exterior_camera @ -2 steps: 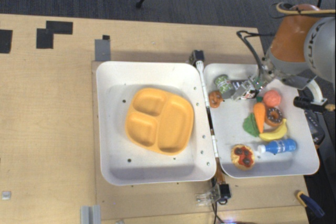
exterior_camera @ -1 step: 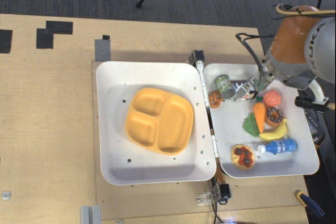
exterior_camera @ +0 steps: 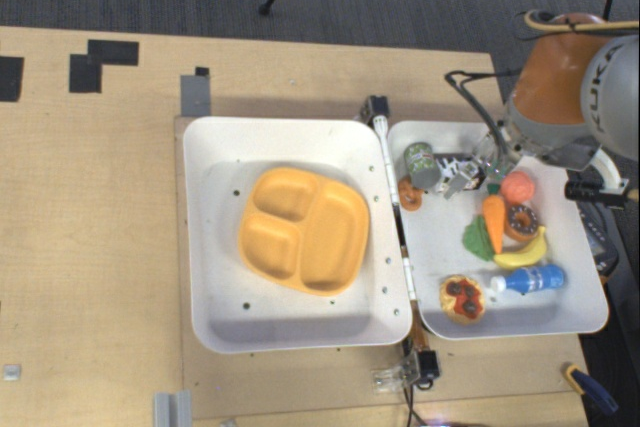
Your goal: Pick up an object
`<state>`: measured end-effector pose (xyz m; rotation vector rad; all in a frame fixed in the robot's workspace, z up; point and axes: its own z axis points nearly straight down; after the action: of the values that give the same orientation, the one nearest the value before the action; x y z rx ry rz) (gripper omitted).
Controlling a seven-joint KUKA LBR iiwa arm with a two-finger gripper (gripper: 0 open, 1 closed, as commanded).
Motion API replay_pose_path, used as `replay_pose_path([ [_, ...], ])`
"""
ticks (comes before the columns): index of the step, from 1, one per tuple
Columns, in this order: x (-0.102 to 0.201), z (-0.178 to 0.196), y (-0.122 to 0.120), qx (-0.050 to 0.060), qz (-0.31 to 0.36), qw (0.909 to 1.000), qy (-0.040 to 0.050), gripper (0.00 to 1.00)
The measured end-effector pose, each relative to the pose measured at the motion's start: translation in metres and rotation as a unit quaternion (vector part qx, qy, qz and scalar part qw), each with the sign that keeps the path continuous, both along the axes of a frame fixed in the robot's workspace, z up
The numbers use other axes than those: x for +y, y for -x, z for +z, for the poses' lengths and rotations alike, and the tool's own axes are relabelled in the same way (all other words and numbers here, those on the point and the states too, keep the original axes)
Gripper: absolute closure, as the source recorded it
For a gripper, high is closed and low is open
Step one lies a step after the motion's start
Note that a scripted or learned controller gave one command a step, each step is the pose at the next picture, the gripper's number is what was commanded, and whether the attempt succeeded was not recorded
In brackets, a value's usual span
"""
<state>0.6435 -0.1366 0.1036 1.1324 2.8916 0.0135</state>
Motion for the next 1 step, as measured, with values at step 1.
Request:
replay_pose_path([
  [1,0.0025,-0.0111,0.0103,0.013,0.006,0.9999,-0.0012,0.00],
])
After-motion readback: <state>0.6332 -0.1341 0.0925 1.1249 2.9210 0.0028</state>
